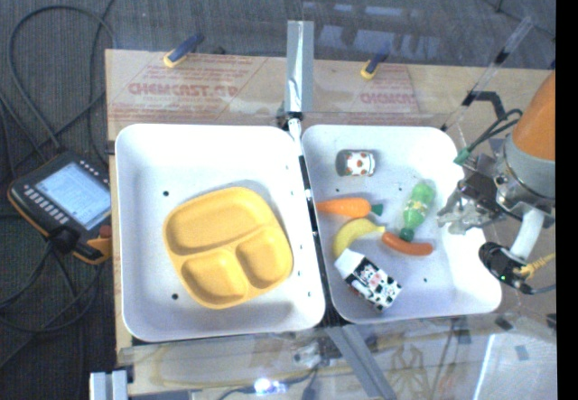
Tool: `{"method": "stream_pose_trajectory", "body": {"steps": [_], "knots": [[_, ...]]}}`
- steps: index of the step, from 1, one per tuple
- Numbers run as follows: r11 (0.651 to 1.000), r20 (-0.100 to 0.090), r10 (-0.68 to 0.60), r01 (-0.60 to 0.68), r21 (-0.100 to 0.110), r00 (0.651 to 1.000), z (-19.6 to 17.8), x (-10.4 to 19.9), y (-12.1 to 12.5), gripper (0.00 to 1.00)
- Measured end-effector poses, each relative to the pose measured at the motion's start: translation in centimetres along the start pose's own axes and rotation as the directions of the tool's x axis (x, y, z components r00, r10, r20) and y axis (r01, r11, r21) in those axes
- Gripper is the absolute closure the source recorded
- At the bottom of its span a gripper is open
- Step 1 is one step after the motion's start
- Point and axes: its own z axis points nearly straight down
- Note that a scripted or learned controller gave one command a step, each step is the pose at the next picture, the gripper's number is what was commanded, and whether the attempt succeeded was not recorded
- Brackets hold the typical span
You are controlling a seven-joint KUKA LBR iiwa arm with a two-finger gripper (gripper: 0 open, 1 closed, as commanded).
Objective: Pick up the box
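Note:
The box [370,281] is small and white with black cow-like patches. It lies tilted near the front of the right bin [470,290], just below a banana. My gripper [459,213] hangs over the right edge of that bin, to the right of and farther back than the box and well apart from it. Nothing shows in the gripper.
The right bin also holds a small can [356,162], a carrot [345,206], a banana [355,234], a green bottle [415,206] and a red-orange sausage-like piece [407,246]. A yellow divided tray [228,246] lies in the left bin [144,163]. A pendant [63,200] lies at far left.

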Motion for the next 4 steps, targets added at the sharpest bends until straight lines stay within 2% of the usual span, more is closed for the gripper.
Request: {"method": "stream_pose_trajectory", "body": {"steps": [1,2,4], "knots": [[0.994,-0.001,0.107,-0.107,0.002,0.994,6.7,4.6,-2.7,1.00],[0.883,0.001,0.470,-0.470,0.000,0.883,6.0,6.9,0.8,1.00],[0.883,0.013,0.469,-0.469,0.003,0.883,4.4,6.8,0.7,1.00]]}}
